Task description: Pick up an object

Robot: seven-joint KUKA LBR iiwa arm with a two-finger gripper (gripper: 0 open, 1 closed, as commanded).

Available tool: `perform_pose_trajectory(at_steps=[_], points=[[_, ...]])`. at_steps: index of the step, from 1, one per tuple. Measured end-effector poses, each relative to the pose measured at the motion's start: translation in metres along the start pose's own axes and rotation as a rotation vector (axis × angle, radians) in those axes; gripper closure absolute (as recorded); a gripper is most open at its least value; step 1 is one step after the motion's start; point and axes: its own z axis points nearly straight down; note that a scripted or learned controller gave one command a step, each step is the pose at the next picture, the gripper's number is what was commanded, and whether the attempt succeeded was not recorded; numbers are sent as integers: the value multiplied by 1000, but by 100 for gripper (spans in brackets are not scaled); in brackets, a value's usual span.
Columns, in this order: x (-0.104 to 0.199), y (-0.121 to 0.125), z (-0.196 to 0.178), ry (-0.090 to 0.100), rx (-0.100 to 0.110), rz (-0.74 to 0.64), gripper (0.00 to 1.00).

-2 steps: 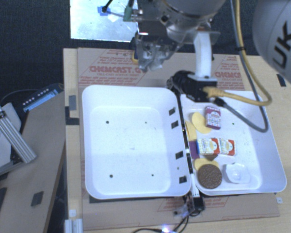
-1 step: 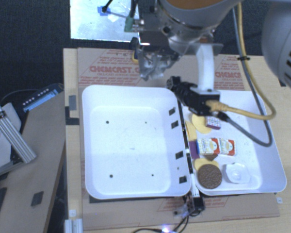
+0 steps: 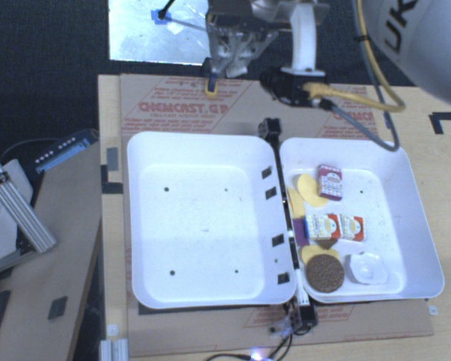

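My gripper (image 3: pixel 231 65) hangs high at the top of the view, over the cardboard behind the left bin (image 3: pixel 146 277) and far from the objects. The right bin (image 3: pixel 417 224) holds the objects. A small red and white packet (image 3: pixel 330 182) lies at its back, with pale yellow pieces (image 3: pixel 308 191) beside it. A red, white and orange box (image 3: pixel 335 226) lies in the middle. A round brown disc (image 3: pixel 325 274) sits at the front, next to a white cup (image 3: pixel 365 268). Nothing shows in the gripper.
A small yellow and black piece (image 3: pixel 210 87) stands on the cardboard just left of and below the gripper. A yellow cable (image 3: pixel 361 96) and a grey hose run from the arm over the right bin's back edge. Black clips (image 3: pixel 276 201) line the wall between the bins.
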Motion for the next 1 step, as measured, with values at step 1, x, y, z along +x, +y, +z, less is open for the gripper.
perform_pose_trajectory(at_steps=[1], points=[[1, -24, 2, 1, 3, -5, 100]])
